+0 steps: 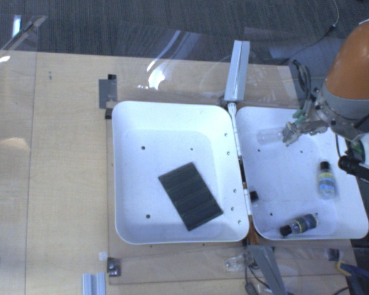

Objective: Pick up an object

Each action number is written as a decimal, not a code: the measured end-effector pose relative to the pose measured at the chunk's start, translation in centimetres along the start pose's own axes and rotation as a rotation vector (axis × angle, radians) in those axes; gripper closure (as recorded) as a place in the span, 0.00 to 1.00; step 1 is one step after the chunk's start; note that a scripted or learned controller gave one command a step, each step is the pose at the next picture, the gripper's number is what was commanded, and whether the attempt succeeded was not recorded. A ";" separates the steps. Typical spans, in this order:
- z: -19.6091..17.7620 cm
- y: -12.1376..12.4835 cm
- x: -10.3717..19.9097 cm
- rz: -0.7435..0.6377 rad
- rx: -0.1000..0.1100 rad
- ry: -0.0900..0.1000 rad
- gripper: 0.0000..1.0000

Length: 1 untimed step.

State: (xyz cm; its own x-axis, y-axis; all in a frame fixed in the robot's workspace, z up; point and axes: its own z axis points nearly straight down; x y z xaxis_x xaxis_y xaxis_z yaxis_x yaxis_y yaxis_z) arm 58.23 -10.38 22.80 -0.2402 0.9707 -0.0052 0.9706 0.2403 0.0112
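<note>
Arm w/ orange band comes in at 3 o'clock, gripper [293,133] over the upper part of the right bin [253,221] – can't tell if it's shut on anything. A clear plastic item [268,136] lies just beside the tips at their 9 o'clock, too see-through to name. In the same bin: small bottle w/ dark cap [325,181] toward 3 o'clock, and a dark bottle on its side [300,224] near the 6 o'clock wall. Left bin [128,165] holds one dark ridged flat pad [190,195], tilted, at approx 5 o'clock from its centre – well apart from the gripper
</note>
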 end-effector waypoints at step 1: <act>3.1 -3.6 -3.0 0.017 0.006 0.002 1.00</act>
